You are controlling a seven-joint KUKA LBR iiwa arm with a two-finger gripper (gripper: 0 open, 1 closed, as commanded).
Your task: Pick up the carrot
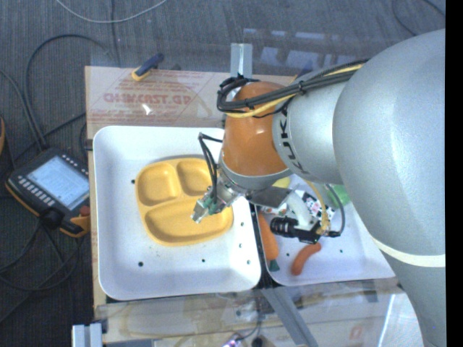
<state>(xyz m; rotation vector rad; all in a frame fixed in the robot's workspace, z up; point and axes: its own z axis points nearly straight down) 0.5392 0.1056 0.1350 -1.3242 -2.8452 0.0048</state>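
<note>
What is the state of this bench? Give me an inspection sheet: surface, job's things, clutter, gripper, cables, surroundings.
Surface: left bin and right bin, white, side by side.
Job's things: carrot lies in the right bin along its left wall, apart from the gripper.
Clutter: yellow plate in the left bin; orange-red piece and green thing in the right bin.
Gripper: over the plate's large compartment.
Cables: wrist cables, yellow and black, looped; loose cables on the carpet.
Surroundings: control pendant on the carpet, left; blue-yellow tool on the board behind.

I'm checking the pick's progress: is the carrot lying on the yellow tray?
No, the carrot lies in the other bin, on the view's right, apart from the yellow tray.
</note>
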